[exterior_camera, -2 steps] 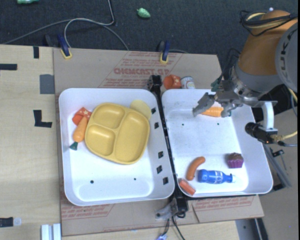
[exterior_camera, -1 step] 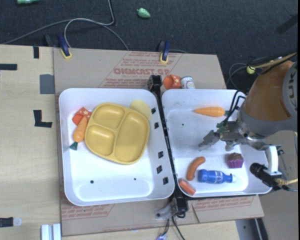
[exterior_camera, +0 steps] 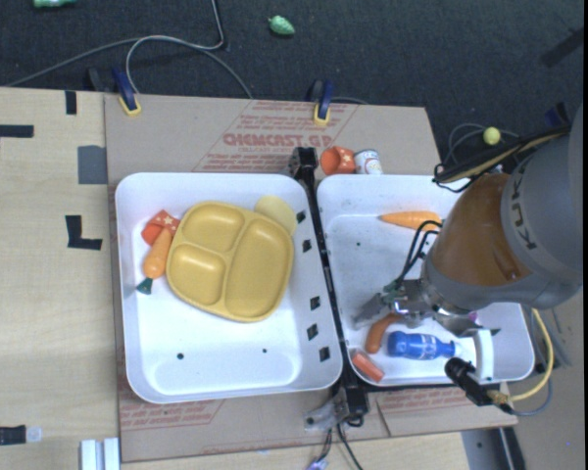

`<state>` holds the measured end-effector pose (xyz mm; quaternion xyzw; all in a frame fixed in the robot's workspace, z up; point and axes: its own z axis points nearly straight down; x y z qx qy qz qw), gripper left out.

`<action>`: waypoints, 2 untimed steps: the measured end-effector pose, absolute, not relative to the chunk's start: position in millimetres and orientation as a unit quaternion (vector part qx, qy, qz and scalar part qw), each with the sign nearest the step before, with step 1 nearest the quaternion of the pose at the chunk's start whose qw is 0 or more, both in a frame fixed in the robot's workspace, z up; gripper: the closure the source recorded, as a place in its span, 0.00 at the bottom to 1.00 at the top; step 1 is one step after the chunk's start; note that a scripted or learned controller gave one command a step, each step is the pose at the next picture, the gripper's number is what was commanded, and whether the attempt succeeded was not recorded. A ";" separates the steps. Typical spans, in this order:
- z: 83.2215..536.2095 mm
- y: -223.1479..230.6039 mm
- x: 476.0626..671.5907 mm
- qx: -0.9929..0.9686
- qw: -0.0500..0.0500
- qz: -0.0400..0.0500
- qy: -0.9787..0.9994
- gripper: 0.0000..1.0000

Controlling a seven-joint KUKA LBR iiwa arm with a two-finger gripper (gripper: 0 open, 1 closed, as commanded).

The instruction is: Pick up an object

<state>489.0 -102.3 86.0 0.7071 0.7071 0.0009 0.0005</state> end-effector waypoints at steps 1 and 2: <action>96.4 -102.7 490.0 0.707 0.002 0.001 0.707 1.00; 184.4 -35.2 499.9 0.706 0.000 0.000 0.708 1.00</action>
